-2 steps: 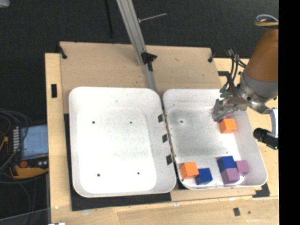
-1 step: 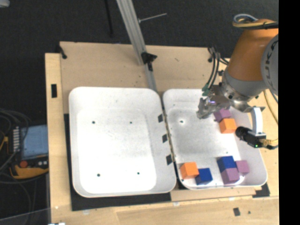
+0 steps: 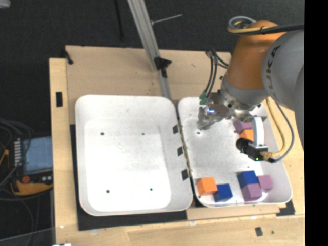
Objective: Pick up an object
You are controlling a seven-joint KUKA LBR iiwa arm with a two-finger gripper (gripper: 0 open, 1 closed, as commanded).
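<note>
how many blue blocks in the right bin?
2. One small blue block beside the orange block at the near edge; one larger blue block right of it, by the purple blocks. The arm may hide others.

two white bins [image 3: 128, 152], two blue blocks [image 3: 247, 178], two purple blocks [image 3: 251, 191], two orange blocks [image 3: 207, 185]

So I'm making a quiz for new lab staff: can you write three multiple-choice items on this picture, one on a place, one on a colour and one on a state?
1. Where are the blocks?
A. left bin
B. right bin
C. the bench

2. What colour is the block beside the near blue one?
A. orange
B. green
C. yellow

3. Where is the end effector?
A. over the right bin
B. over the left bin
C. off the bench

Answers:
1 B, the blocks lie in the right bin.
2 A, the orange block touches the blue block.
3 A, the end effector sits above the right bin's far end.
</note>
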